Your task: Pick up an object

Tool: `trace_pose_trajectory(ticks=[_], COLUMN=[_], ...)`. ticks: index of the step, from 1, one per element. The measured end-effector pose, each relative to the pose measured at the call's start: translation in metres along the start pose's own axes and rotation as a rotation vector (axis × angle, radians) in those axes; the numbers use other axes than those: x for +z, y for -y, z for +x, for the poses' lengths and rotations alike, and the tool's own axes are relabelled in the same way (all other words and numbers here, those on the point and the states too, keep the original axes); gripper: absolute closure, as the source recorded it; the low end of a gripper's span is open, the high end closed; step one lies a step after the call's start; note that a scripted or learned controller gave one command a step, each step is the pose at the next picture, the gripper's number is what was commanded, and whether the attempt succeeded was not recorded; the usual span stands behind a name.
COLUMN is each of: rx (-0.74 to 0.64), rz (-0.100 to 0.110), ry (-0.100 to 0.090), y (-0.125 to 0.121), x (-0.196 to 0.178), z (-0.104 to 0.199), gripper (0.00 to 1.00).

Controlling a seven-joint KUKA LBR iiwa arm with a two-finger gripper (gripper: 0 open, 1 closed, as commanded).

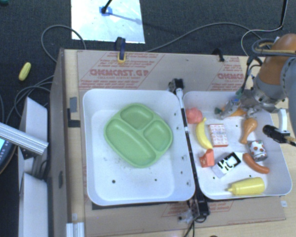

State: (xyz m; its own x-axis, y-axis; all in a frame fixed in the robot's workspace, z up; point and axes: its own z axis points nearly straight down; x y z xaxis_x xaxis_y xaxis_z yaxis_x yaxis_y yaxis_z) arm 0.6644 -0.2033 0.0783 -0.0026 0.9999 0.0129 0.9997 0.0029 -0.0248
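Claw reaching into the right bin, nothing lifted yet.
The claw (235,107) is hovering at the far edge of the right bin (281,181) near an orange carrot (238,113); its spread cannot be told, and grasping and lifting are remaining.

Robotics lab: bench (138,68) clamped over dark carpet, loose cables (64,33), toy-filled white bins (96,147).

A green divided plate (138,135) lies in the left bin (96,181); a yellow toy (24,70) lies on the floor at ten o'clock.
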Motion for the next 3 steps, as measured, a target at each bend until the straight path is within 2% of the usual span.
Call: trace_pose_trajectory(ticks=[1, 2, 3], rx=[0.001, -0.001, 0.002], rz=[-0.023, -0.024, -0.023], ry=[0.012, 0.013, 0.013], y=[0.058, 0.023, 0.086], x=[-0.002, -0.003, -0.002], z=[0.025, 0.019, 0.005], gripper=[0.00, 0.00, 0.00])
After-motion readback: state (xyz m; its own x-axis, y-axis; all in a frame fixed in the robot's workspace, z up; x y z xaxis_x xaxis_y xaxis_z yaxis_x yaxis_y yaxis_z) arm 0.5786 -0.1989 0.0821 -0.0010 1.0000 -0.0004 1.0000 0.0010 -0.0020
